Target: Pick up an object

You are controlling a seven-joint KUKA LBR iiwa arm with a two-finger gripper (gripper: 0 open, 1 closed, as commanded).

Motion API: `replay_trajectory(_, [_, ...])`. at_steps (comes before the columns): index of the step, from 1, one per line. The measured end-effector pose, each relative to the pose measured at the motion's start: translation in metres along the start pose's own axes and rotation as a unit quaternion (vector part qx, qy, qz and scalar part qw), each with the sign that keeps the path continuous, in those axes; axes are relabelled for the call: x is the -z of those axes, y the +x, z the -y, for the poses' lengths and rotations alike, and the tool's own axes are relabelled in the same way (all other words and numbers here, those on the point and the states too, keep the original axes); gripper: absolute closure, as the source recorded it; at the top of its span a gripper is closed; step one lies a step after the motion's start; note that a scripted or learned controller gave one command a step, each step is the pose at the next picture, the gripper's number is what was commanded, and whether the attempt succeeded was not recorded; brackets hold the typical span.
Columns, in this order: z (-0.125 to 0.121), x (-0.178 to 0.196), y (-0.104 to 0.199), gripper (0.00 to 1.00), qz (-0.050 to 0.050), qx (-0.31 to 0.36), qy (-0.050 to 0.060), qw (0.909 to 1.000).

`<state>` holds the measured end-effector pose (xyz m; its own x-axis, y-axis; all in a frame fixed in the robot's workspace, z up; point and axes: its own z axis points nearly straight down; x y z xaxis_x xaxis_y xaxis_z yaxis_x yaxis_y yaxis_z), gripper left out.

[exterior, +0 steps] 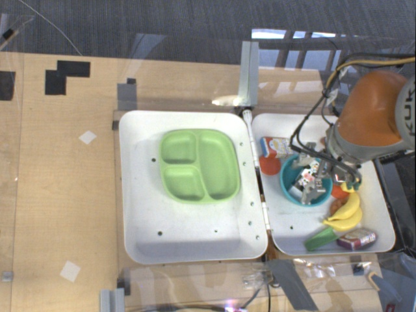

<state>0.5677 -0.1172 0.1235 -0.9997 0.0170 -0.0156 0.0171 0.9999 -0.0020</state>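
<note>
Two bins: they are set side by side on the desk [58, 194], the left bin [140, 239] and the right bin [383, 229] touching along a shared middle edge, so that things can be moved from one to the other.
Nearest things: a green piece [320, 240], a purple-and-white packet [357, 240] and a banana [348, 214] are crowded in the near corner of the right bin, the banana lying just beside the blue bowl [291, 186].
Left bin: a green divided plate [198, 165] is laid flat near its middle, well apart from everything else; it is judged to be a likely place for picked things.
Claw: the claw [311, 181] is seen lowered over the blue bowl, pointing down into it. Whether it is spread or closed cannot be told, as pale parts blur together there; nothing is clearly gripped.
Task's thing: any loose object may serve. The likeliest target is judged to be whatever lies in the blue bowl, since the claw is placed right above it, though the contents are too small to name.
Further back: a red-and-white packet [275, 148] and a red round thing [269, 165] lie beside the bowl's far left side.
Arm: the grey arm with its orange band [370, 112] is brought in from the right, above the right bin.
</note>
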Motion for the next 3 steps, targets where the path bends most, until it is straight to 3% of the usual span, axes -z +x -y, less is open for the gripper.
replay_trajectory(1, [0.033, -0.029, 0.001, 0.0, -0.001, 0.016, 0.0, 0.9999])
replay_trajectory(2, [0.029, -0.034, -0.101, 0.0, -0.015, -0.073, 0.0, 0.9972])
replay_trajectory(3, [0.026, -0.034, -0.088, 0.0, 0.0, -0.13, -0.001, 0.9915])
